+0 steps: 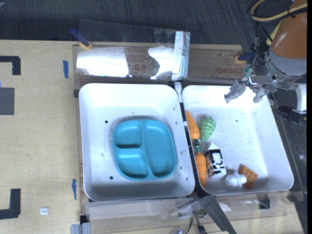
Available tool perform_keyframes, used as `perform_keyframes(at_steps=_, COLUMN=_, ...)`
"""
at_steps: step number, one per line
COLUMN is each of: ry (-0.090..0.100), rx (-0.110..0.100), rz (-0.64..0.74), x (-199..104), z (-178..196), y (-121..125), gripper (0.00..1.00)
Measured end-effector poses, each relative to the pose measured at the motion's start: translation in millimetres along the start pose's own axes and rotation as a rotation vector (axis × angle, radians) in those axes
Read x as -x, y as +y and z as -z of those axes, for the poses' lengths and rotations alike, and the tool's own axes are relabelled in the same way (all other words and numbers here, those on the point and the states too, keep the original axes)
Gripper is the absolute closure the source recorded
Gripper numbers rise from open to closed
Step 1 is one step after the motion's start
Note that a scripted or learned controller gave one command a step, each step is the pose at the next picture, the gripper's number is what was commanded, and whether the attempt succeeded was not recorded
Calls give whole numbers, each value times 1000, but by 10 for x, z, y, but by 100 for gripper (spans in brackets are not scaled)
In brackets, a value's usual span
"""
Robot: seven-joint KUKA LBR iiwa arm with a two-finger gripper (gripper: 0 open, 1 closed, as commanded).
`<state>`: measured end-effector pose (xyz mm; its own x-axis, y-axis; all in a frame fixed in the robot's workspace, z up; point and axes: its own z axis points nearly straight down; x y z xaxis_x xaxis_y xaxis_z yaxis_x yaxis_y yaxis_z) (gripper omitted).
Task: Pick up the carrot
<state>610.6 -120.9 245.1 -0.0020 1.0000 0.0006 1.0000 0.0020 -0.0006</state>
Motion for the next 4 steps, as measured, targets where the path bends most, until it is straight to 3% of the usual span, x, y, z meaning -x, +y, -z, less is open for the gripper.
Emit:
perform_keyframes(at_steps=1, ry=1, rx=-2, rz=358, x=-781, z=-613, y=-219, gripper=0)
perform_keyframes(at_steps=2, ry=0, rx=0, rz=771, x=-958, z=-603, y=-654, gripper=0)
perform_keyframes(at_steps=3, ry=-4, rx=6, rz=1038, x=-954, z=-595, y=20, gripper=0)
perform_keyframes(at_steps=4, ry=-8, rx=8, rz=1672, x=-882, z=-164, y=86, gripper=0)
